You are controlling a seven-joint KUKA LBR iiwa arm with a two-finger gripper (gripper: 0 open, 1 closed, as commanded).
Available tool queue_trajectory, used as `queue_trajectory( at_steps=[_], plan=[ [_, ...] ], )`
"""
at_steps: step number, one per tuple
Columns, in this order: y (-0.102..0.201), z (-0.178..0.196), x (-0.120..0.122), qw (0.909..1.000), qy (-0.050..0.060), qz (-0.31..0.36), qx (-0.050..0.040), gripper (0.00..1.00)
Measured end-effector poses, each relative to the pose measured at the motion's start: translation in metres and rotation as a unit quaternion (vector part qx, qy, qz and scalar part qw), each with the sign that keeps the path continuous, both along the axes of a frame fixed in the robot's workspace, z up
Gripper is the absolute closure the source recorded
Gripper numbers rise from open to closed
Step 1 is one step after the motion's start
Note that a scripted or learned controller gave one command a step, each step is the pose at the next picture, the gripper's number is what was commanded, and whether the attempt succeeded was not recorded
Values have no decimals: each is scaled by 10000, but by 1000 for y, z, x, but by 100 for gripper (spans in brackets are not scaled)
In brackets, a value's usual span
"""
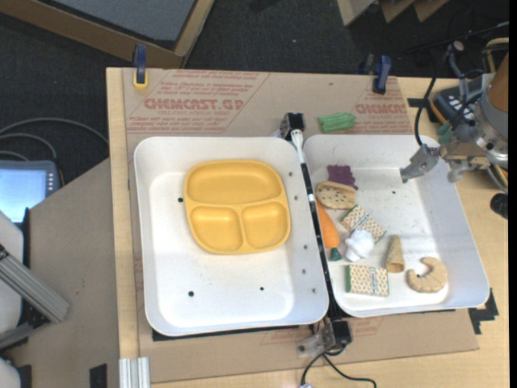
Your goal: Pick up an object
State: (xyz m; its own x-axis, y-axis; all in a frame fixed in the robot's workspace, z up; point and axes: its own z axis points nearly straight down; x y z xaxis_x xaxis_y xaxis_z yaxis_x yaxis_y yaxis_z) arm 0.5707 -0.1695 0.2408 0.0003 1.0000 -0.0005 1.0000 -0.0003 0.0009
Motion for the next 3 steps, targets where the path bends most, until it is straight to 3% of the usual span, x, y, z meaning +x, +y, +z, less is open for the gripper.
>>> queue_trajectory(
  at_steps=[1,2,3],
  plan=[
    [18,-94,-20,10000,49,3,20,0],
    [72,-160,8,10000,25,27,16,0],
    [107,-48,52,10000,-75,34,0,0]
  ],
)
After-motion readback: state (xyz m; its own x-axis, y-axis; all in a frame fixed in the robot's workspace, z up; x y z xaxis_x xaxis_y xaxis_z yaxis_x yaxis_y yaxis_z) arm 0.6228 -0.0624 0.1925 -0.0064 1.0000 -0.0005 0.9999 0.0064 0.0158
